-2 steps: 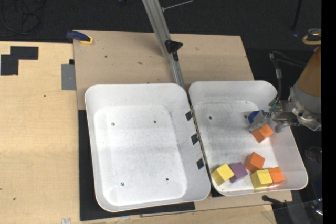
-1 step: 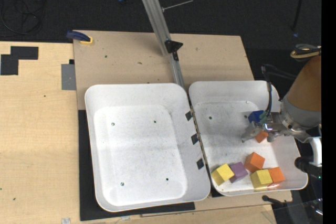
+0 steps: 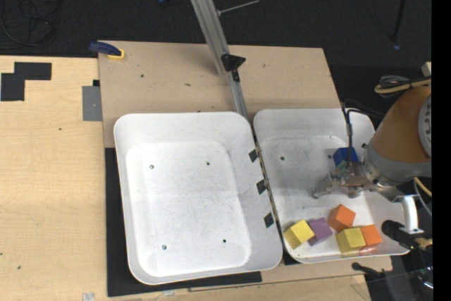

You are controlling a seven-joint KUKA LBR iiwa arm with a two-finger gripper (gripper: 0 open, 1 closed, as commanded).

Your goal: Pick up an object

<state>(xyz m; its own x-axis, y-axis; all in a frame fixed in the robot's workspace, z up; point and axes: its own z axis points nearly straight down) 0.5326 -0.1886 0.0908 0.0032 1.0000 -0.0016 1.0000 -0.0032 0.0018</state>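
Camera view, fixed above the bench and looking down at a slant. Two shallow white bins sit side by side on a brown board: the left bin and the right bin, their inner rims touching along a line marked by three small black clips.

The arm, grey with an orange band, enters from 3 o'clock and reaches into the right bin. Its gripper is low over the bin floor, near the bin's centre and slightly toward 3 o'clock. How far the tool is open cannot be told from this angle, nor whether it has hold of anything. A small blue object sits at the gripper's 12 o'clock side, touching or just beside it; which of the two cannot be told.

The loose blocks lie clustered toward 5 o'clock in the right bin, along its near rim. An orange block lies just below the gripper, at its 6 o'clock. At the orange block's 8 o'clock lies a purple block, touching a yellow block at its 9 o'clock side. A second yellow block lies at the first orange block's 6 o'clock, with a second orange block touching it at 3 o'clock.

A slanted metal rail rises from the board at 12 o'clock, between the bins. A blue and yellow clamp rests at the board's 11 o'clock corner.
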